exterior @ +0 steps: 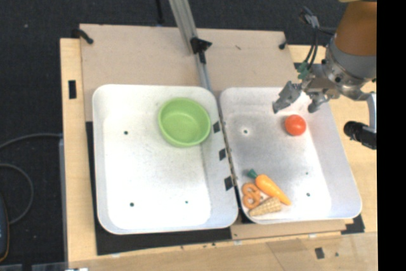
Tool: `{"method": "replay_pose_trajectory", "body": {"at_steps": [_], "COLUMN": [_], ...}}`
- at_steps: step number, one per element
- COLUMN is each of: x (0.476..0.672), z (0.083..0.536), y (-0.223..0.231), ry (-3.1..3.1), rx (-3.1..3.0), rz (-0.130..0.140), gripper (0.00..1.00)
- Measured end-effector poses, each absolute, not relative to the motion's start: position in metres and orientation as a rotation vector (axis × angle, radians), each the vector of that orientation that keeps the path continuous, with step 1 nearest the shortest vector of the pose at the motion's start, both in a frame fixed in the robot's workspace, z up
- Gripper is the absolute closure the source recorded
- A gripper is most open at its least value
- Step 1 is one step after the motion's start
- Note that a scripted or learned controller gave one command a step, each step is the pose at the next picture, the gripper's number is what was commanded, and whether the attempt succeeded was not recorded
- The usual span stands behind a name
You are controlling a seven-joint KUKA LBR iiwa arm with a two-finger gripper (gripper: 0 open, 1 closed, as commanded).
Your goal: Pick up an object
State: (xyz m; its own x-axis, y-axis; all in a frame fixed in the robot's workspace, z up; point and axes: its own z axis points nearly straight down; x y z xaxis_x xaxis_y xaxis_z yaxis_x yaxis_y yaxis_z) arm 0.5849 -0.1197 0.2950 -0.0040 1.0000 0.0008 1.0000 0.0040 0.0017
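Tomato (295, 125), small, round, red-orange, sits in the right bin (330, 155) beneath the spread tool (298, 101).

- Two bins are sitting side by side at mid-frame: the left bin (127, 200) and the right bin (330, 193)
- A bowl (184, 122) is resting in the left bin's upper right part
- A ball (295, 125) is lying in the right bin's upper middle
- The gripper (298, 98) is hanging just above the ball in frame
- A carrot (273, 187), a pretzel (251, 194) and a corn cob (266, 206) are clustering together at the right bin's lower left
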Motion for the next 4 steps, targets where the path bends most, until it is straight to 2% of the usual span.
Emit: {"method": "replay_pose_trajectory", "body": {"at_steps": [1, 2, 3, 4], "x": [0.585, 0.587, 0.576, 0.576], "z": [0.295, 0.239, 0.189, 0.128], "y": [-0.12, -0.112, -0.115, -0.122], "ry": [2.224, 2.222, 2.221, 2.221], "rx": [2.217, 2.223, 2.223, 2.225], "rz": [0.004, -0.007, -0.007, -0.008], "gripper": [0.0, 0.0, 0.0, 0.0]}}
